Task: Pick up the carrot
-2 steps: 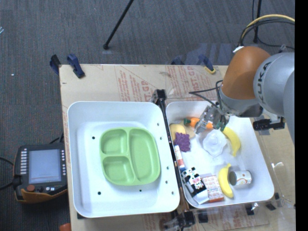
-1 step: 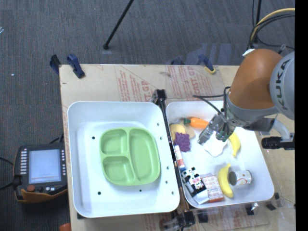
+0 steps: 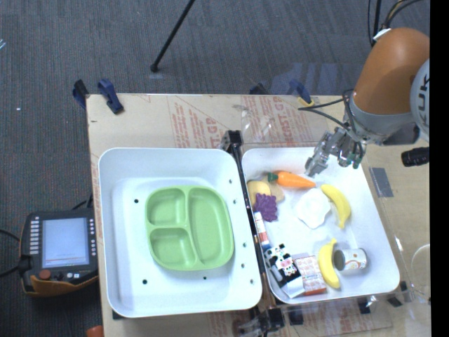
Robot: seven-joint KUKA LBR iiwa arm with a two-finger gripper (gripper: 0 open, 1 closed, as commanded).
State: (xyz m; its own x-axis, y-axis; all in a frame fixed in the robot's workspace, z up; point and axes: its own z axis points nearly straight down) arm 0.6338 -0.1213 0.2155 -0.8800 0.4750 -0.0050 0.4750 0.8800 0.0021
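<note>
Presently one carrot [image 3: 293, 180], two bananas [image 3: 337, 203] in right bin [image 3: 382, 241]; gripper [image 3: 330, 157] above, jaws' state indiscernible.

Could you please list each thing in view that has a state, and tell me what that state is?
carrot: lying flat in the right bin, not gripped.
gripper: hovers just right of the carrot's tip.
green divided plate: upright in the left bin.
two bananas: lying loose in the right bin.
small can: on its side.
</note>
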